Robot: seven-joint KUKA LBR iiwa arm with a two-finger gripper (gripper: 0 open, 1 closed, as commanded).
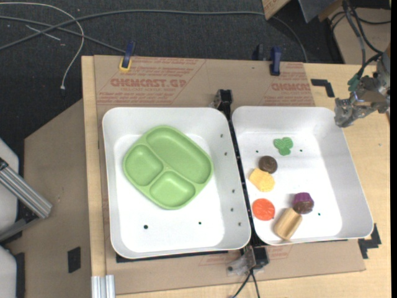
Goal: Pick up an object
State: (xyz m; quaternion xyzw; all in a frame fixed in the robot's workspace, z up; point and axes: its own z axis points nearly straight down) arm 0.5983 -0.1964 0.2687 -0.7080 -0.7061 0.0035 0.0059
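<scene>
From the camera above the bench [62, 166], I see my gripper [347, 113] at the far right, hanging just past the upper right corner of the right bin [335, 160]. It is small and blurred there, and I cannot tell whether my jaws are apart or together. Nothing shows between them, so I judge the pick not yet begun.

Everything I could take lies in the right bin, toward its left and lower half. A green piece [283, 145] sits alone near the top. Below it a brown ball [268, 164] touches a yellow block [262, 180]. Lower down is an orange disc [263, 209], and beside it a tan cylinder [287, 223] lies tilted with a purple piece [303, 202] against its upper end. The left bin [124, 228] bears a green divided tray [167, 166], well apart from me.

What could go wrong, as I judge it: the brown ball and yellow block touch, so closing on one may nudge the other or catch both. The ball could roll out of a loose grip. The cylinder, lying aslant, may slip if I close along its length. The orange disc looks flat and may give little to hold. The green piece, standing clear, seems the safest reach.
</scene>
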